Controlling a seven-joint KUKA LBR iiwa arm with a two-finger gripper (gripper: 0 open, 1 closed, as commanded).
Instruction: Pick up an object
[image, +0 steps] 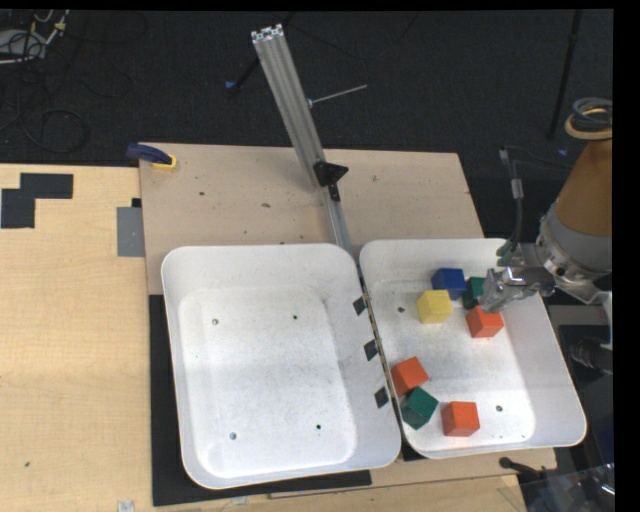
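Note:
Several blocks lie in the right bin (530, 400). A blue block (449, 281) and a yellow block (434, 306) sit near the bin's back. An orange-red block (485, 322) lies just right of them. Near the front are another orange block (408, 375), a dark green block (419, 408) and an orange-red block (460, 417). My gripper (497, 289) hangs low over the right bin's back right area, just above the orange-red block and beside a small green piece (475, 290). The arm's wrist hides how its tips stand.
The left bin (265, 360) stands beside the right one, with black clips (368, 348) along the shared rim. A slanted aluminium bar (295, 100) rises behind the bins. A blue clamp (150, 155) sits at the bench's back left corner.

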